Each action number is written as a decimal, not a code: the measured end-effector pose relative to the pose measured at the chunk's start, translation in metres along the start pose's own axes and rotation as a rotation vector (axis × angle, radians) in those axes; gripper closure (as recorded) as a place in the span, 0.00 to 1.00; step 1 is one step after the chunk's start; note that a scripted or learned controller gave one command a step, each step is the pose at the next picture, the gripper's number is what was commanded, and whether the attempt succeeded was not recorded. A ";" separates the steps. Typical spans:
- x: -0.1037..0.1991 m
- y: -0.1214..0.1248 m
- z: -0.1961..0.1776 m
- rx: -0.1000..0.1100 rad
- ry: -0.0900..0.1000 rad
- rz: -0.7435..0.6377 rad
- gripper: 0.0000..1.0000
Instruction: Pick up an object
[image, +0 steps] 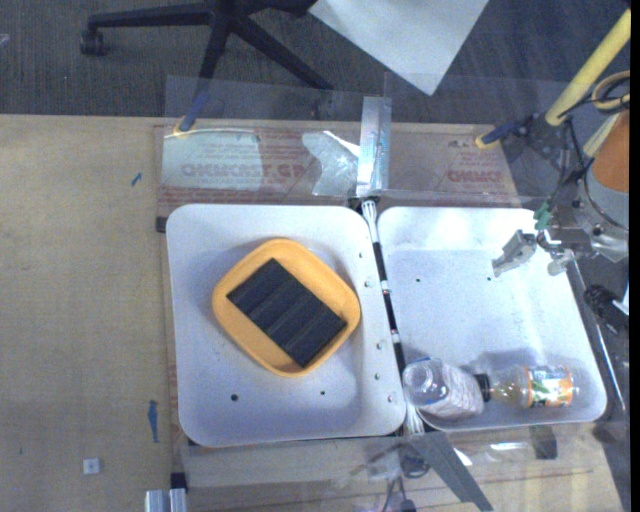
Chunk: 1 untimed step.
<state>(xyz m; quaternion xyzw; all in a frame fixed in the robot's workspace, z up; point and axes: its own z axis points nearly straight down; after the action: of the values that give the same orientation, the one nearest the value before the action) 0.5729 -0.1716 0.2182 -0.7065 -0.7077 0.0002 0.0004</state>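
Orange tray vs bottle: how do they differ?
The orange tray sits alone mid left bin; the bottle lies along the right bin's near edge, next to a clear container. The tray is opaque, squarish and flat with a black ribbed insert; the bottle is clear, slim and on its side. The tray is much larger. Neither is touched by the gripper.

Even, diffuse overhead light; white bins (200, 400) bright, near washed out. Glare on the clear panels (250, 165) behind them. Shadows faint. Whole frame slightly soft; top edge dimmer.
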 end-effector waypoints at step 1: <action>0.052 -0.056 0.064 0.002 0.000 0.146 0.00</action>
<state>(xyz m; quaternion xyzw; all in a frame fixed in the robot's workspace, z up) 0.5164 -0.1196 0.1539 -0.7562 -0.6543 0.0007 0.0011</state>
